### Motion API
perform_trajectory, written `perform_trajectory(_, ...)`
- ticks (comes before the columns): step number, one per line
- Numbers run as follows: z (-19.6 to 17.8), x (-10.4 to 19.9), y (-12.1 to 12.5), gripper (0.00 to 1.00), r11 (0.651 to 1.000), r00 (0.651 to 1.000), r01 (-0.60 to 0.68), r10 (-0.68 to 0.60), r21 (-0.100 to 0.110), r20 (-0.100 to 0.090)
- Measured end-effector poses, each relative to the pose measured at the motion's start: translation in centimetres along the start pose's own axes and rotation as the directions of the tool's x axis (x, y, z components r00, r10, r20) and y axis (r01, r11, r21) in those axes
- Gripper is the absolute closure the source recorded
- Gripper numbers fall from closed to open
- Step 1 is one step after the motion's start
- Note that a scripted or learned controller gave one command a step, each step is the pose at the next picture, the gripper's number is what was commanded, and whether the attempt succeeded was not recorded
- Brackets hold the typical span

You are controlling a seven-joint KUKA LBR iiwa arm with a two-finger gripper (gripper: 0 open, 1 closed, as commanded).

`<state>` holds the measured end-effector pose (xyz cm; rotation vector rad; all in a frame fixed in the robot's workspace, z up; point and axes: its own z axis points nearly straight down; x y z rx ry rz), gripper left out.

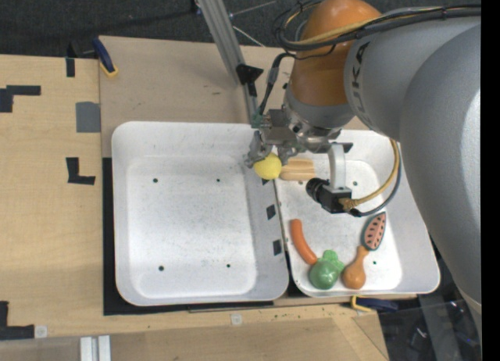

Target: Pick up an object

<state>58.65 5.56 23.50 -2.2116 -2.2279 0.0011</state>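
Note:
My gripper [269,156] hangs over the rim between the two white bins, at the back of the right bin [414,266]. A small yellow lemon-like ball [268,167] sits between its fingertips, and the fingers are shut on it. A tan, roll-shaped piece [297,169] lies right beside the ball on its right, touching or nearly touching it. The grey arm with its orange band covers the back of the right bin.
At the front of the right bin lie an orange sausage-like stick [303,241], a green broccoli-like toy [325,269], an orange pear-shaped toy [355,272] and a watermelon slice [374,231]. The left bin [187,219] stands alongside. A grey metal bar [223,31] slants down behind the gripper.

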Motion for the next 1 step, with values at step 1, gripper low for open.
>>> perform_trajectory(1,0.23,4.53,2.38,1.00,1.000,1.000,-0.001,0.001,-0.001,0.000)
